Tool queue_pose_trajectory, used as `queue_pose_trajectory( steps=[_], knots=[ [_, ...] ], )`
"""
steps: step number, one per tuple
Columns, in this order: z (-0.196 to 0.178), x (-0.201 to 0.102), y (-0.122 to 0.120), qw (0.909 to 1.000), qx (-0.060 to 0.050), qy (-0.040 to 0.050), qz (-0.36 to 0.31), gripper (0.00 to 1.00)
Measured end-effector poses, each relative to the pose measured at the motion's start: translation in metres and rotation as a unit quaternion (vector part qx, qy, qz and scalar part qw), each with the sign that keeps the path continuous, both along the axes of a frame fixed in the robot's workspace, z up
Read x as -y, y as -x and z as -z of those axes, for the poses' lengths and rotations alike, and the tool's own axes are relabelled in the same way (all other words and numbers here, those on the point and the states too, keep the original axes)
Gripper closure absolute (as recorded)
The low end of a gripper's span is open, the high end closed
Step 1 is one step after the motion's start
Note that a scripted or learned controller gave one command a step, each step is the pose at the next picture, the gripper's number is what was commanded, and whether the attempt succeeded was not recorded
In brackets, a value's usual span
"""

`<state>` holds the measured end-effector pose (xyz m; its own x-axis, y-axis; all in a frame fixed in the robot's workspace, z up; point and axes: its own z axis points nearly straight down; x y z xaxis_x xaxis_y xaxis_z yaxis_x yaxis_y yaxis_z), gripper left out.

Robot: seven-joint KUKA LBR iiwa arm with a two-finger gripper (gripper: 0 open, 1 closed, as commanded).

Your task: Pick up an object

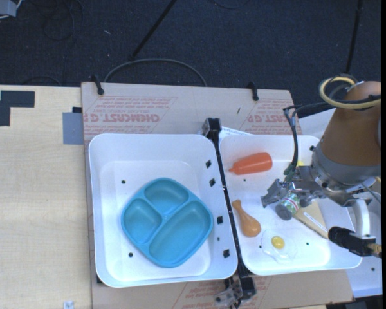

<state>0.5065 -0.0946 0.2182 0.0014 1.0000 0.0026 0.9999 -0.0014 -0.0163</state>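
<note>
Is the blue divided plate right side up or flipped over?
Right side up: the blue plate lies flat in the left bin, its three compartments facing upward.

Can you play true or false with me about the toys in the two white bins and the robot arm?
1. The blue plate lies in the left bin. True.
2. The orange carrot is in the left bin. False: it lies in the right bin, near its back.
3. The fried egg sits near the front of the right bin. True.
4. The gripper hangs over the blue plate. False: it is over the right bin, between the carrot and the egg.
5. The chicken drumstick lies on the blue plate. False: it lies on the right bin's floor, close to the divider.
</note>
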Motion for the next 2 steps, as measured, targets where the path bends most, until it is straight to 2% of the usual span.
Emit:
queue_pose_trajectory(
  steps=[1, 2],
  knots=[
    [-0.006, 0.000, -0.003, 1.0000, 0.006, 0.0006, -0.001, 0.00],
    [0.054, -0.003, 0.006, 1.0000, 0.004, 0.0002, -0.001, 0.00]
  ],
)
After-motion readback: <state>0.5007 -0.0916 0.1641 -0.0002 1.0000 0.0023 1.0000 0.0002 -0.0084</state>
